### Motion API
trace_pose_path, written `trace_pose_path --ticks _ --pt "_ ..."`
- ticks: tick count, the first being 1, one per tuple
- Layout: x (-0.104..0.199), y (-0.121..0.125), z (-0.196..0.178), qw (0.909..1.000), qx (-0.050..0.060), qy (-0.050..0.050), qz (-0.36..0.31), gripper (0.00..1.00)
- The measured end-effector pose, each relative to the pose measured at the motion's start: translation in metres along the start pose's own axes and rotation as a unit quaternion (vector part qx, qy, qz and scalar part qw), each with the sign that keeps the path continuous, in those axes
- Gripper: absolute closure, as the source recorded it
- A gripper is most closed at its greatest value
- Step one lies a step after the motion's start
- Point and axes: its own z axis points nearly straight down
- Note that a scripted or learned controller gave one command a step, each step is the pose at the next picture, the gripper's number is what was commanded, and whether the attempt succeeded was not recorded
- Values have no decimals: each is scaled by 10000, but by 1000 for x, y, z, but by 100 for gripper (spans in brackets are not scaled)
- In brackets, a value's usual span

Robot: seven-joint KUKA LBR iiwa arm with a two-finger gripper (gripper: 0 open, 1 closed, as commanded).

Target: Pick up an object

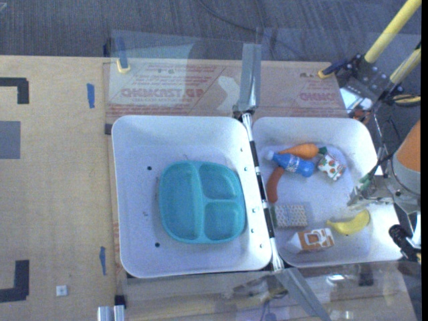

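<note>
The banana (pixel 350 224) lies in the right bin (pixel 361 249), near its right wall. The end effector (pixel 361 194) hangs just above it; its state I cannot tell. A juice carton (pixel 315 239) sits just left of the banana, a sponge (pixel 291 215) farther left.

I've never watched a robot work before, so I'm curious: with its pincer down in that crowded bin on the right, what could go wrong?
The pincer sits just above the yellow plastic banana, near the right white bin's wall. It might close on air or knock the wall. The small orange-and-white juice carton lies close beside the banana, so the grab could nudge it or catch both.
</note>
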Motion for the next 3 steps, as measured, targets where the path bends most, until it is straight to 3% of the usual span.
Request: trace_pose_path --ticks 1,2,3 --pt "6 1 1 10000 26 65 -26 0" --pt "14 -25 9 9996 -19 24 297 0" --pt "72 -31 10 9988 2 -6 486 0"
